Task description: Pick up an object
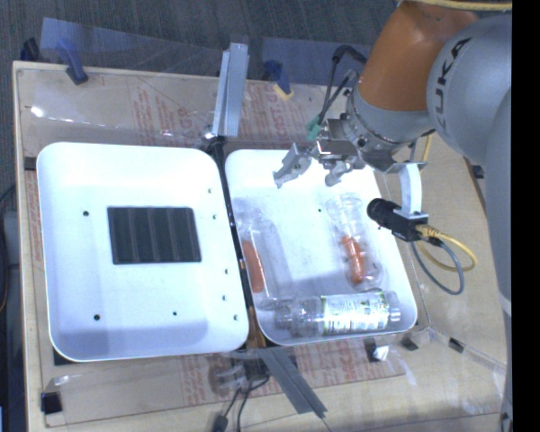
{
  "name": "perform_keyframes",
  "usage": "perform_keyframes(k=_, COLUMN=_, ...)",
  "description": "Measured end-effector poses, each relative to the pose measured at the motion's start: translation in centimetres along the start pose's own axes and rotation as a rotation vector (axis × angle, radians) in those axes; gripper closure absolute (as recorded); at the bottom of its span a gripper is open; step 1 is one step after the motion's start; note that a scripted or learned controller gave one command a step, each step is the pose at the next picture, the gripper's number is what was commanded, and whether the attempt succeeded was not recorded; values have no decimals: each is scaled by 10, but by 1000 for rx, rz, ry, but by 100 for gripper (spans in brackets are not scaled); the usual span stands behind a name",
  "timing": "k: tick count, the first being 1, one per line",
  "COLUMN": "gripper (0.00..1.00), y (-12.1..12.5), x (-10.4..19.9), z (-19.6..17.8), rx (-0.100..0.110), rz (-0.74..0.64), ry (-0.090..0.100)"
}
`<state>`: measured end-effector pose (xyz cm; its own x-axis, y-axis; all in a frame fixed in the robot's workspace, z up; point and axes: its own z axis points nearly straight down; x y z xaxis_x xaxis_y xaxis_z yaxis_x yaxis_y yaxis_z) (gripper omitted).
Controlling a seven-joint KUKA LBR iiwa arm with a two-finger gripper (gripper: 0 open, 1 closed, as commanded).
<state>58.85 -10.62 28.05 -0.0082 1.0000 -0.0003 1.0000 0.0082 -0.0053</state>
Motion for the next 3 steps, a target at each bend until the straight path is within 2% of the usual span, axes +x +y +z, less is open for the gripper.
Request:
perform_keyframes(k=1, gripper=0, y=-17, x=-105, z=42, rx=0, rz=-164, ry=0)
perform_keyframes(k=2, gripper=0, y=2, x=-103, z=64, rx=-2, rz=-260, ry=0)
perform_keyframes(k=3, gripper=0, y=-26, x=-103, z=85, rx=-1, rz=-471, ry=1)
